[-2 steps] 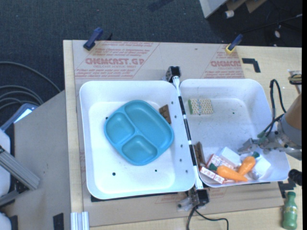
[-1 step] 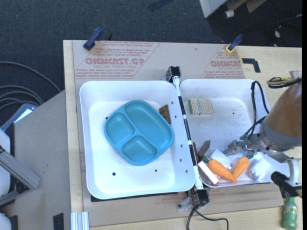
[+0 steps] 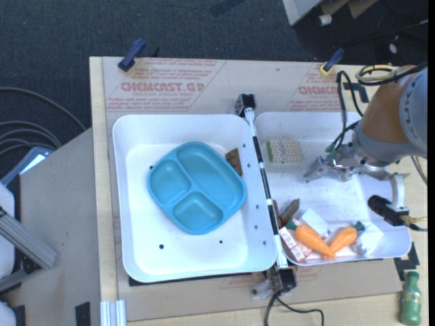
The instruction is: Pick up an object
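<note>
Filling the left bin (image 3: 129, 182), a blue tray (image 3: 196, 187); carrots (image 3: 326, 240) right; fingers' (image 3: 319, 170) state unclear.

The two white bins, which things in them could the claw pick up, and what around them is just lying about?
Could be picked:
blue divided plate
two toy carrots
sponge
near the claw

Lying about:
blue clamp
green bottle
cables
</note>
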Controlling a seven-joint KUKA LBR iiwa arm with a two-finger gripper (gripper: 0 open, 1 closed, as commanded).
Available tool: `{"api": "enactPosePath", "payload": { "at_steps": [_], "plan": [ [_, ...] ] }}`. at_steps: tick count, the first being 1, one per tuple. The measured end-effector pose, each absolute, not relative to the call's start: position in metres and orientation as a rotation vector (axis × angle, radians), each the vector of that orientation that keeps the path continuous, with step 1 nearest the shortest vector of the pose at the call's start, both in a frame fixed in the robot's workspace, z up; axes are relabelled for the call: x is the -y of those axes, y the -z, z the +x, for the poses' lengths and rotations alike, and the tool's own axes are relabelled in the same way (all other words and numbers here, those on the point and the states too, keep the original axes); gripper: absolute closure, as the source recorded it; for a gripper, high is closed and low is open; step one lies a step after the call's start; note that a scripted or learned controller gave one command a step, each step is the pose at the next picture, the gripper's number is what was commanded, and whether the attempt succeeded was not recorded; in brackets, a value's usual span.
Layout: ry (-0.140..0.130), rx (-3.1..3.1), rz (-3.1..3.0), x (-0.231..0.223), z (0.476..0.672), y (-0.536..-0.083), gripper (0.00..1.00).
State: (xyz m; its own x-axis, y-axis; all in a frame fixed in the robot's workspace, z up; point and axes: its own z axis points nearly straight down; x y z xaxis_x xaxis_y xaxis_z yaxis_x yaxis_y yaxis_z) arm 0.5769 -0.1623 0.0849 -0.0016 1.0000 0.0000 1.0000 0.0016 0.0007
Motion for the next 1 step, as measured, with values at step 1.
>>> {"api": "enactPosePath", "payload": {
  "at_steps": [1],
  "plan": [
    [0.006, -2.227, 2.224, 0.1149, 0.6654, -0.0842, 0.00]
  ]
}}
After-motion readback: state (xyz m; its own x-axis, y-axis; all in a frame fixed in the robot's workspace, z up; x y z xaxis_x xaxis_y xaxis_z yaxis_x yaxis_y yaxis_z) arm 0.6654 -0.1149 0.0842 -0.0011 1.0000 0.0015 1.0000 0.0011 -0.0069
